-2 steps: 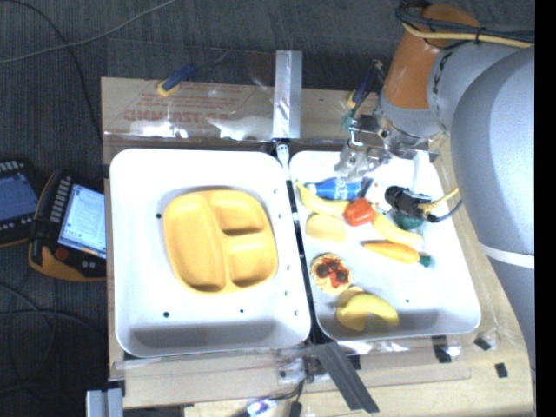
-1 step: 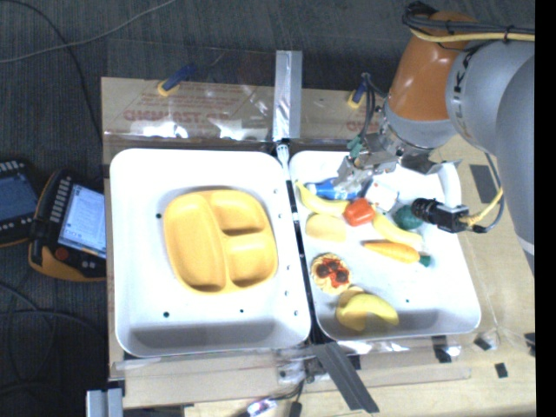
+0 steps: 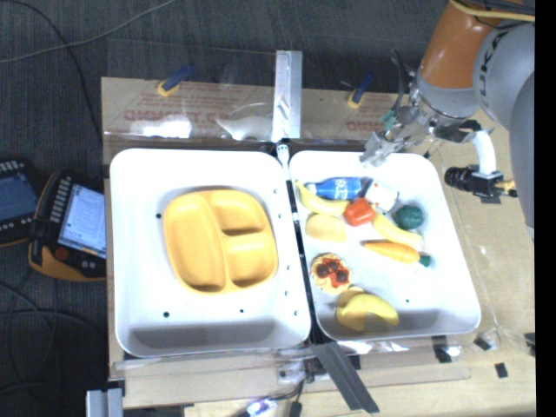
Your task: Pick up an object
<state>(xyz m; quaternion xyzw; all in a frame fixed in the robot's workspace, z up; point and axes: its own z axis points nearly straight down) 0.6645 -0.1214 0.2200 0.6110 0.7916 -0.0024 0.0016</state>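
Arm (image 3: 473,46) comes in from the upper right, grey with orange band, wrist tilted down-left. Gripper (image 3: 380,148) sits over the far rim of the right bin (image 3: 452,233), near its back-left corner; its tip is small and blurred, so cannot tell how it stands, and nothing is visibly held in it. Objects to pick all lie in the right bin, below and slightly left to right of the gripper. Closest one is the blue bottle (image 3: 339,187), lying on its side just below the gripper, apart from it. A white wedge-shaped item (image 3: 382,195) lies right beside the bottle's right end, also just under the gripper. Red tomato-like piece (image 3: 358,212) touches the bottle from below. Banana (image 3: 311,200) curves along the bottle's left side, near the bin divider. Pale yellow lump (image 3: 324,227) just below the banana. Dark green round item (image 3: 410,216) to the right, near the tomato piece. A second yellow banana-like piece (image 3: 393,228) runs diagonally between them. Orange carrot (image 3: 393,251) lies below that, green tip to the right. Small round pizza-like piece (image 3: 331,270) is further toward the near side, and a yellow pear-shaped item (image 3: 367,311) sits nearest the front wall, well apart from the gripper. Left bin (image 3: 139,320) holds a yellow compartment tray (image 3: 221,237), centred. Handheld pendant (image 3: 61,224) lies on the floor far left.
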